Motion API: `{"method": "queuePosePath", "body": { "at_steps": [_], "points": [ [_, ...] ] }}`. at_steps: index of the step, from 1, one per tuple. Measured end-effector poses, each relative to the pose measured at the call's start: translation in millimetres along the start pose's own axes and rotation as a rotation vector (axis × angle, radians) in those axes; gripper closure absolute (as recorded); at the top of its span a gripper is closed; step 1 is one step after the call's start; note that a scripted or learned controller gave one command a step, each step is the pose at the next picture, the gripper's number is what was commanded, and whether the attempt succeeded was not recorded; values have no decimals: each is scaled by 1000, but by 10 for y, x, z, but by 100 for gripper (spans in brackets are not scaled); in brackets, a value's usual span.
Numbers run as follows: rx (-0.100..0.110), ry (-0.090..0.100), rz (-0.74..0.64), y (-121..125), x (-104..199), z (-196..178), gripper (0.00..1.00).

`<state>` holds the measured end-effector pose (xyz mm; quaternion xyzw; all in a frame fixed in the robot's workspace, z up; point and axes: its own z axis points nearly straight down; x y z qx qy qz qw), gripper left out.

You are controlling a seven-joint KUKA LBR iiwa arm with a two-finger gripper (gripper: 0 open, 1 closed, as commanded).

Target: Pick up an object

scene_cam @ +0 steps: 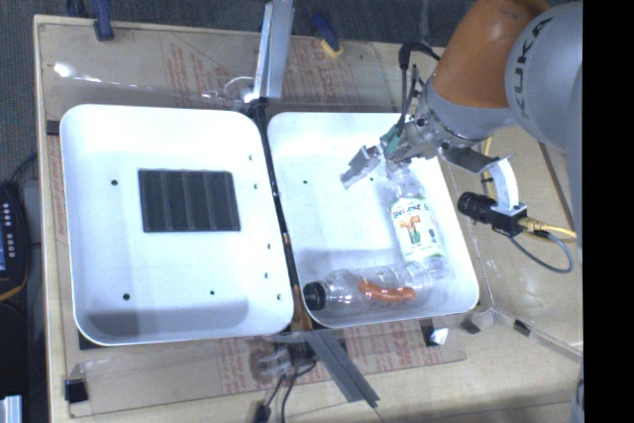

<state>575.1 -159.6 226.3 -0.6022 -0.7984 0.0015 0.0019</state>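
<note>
A pale wooden counter [119, 64] stands on dark carpet and carries two shallow white bins side by side, with blue clamps along its far edge.

In the right bin [317, 213] lie two clear plastic bottles. One, the labelled bottle [414, 228], lies along the bin's right side, with a white label printed in orange and green, its upper end pointing toward the tool. The other, the dark-capped bottle [371, 289], lies along the near wall, its cap pointing left and something orange showing through its clear body. The two bottles meet at the bin's near right corner.

The tool [381, 157] hangs over the far right part of this bin, just above the upper end of the labelled bottle. Whether its fingers are spread or closed cannot be told, and nothing can be seen held between them.

The grey arm [550, 64] with its orange band [485, 50] reaches in from the right.

The left bin [99, 213] holds a dark ribbed rectangular panel [188, 200] near its middle.
</note>
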Motion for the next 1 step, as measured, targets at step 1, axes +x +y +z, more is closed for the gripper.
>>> {"method": "queuePosePath", "body": {
  "at_steps": [1],
  "points": [
    [0,1,102,-165,-473,429,0]
  ]
}}
